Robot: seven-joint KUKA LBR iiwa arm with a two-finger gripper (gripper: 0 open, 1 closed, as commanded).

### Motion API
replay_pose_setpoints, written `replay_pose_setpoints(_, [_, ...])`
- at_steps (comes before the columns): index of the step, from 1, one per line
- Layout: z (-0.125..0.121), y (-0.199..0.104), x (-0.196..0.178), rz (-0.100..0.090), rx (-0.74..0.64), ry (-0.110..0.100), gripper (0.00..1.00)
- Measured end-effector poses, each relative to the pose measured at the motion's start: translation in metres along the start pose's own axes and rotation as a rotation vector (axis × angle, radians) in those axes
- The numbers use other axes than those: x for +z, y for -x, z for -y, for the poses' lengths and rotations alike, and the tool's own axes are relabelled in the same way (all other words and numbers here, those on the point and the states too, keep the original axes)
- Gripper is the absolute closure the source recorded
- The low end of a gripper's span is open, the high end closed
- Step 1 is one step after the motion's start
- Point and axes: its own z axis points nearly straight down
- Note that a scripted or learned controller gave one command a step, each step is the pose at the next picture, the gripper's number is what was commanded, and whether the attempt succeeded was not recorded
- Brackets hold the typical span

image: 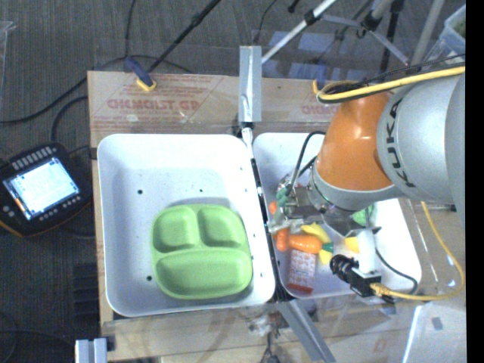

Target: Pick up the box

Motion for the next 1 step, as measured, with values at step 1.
replay_pose_setpoints(1, [-0.0729, 0.0591, 0.0234, 0.0, -0.312, 0.001, 1.0])
